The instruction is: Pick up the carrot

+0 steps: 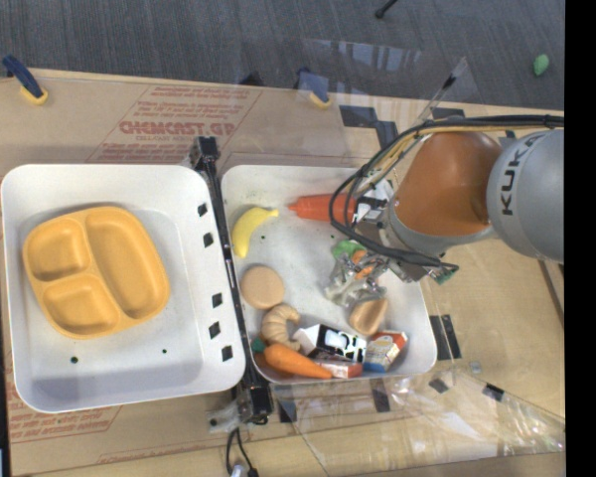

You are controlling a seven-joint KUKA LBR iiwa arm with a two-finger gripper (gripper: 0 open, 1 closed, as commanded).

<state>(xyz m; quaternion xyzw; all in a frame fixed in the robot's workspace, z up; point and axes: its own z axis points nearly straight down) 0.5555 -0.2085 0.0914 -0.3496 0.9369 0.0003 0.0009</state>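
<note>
The carrot (291, 362) is lying against the right bin's (278, 182) near wall, crowded by a croissant (278, 323) and cartons; open floor is showing mid-bin beside the banana (249, 229); the arm is reaching in from the right, its claw (359, 268) hanging over the bin's right half, whether it is parted or closed being impossible to tell.
</note>
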